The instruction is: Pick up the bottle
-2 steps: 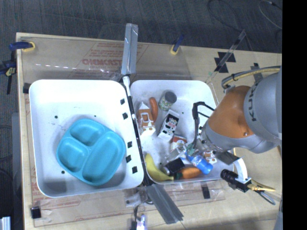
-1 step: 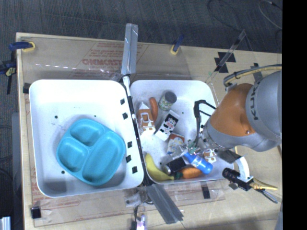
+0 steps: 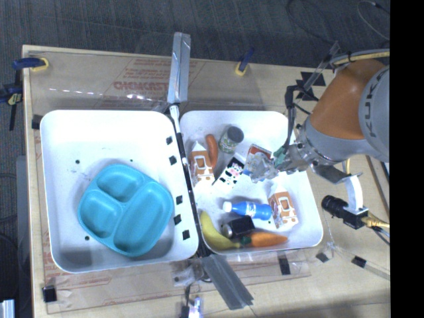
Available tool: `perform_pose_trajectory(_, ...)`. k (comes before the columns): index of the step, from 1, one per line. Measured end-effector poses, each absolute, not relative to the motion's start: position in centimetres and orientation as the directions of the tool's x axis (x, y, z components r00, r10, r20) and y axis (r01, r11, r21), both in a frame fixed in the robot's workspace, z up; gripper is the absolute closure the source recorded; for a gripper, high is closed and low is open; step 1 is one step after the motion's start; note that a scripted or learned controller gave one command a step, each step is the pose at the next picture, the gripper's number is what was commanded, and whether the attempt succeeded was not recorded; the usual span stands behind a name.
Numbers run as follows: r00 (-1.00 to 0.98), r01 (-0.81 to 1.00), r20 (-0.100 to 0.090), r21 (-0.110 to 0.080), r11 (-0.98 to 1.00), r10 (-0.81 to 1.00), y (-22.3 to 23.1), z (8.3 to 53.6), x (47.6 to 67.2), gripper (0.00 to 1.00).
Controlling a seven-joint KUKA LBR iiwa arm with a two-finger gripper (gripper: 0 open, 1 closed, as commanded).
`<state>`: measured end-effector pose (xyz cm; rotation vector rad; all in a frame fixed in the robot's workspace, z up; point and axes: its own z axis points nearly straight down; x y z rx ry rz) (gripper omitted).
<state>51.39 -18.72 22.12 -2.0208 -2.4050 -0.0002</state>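
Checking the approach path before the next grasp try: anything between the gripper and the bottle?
Nothing visible lies between them. The gripper hangs over the right bin, with bare floor down to the bottle. The bottle is hemmed in, though: a small carton at one end and a black object along its near side.

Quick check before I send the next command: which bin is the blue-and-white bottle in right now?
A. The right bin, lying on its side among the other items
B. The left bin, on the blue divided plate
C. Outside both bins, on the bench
A. The bottle lies on its side in the right bin, between the small carton and the banana; the blue divided plate sits by itself in the left bin.
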Motion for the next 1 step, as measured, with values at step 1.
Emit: perform_pose_trajectory(1,0.04,0.999,0.0,-0.001,-0.04,0.999,-13.42,22.25,52.6,1.0)
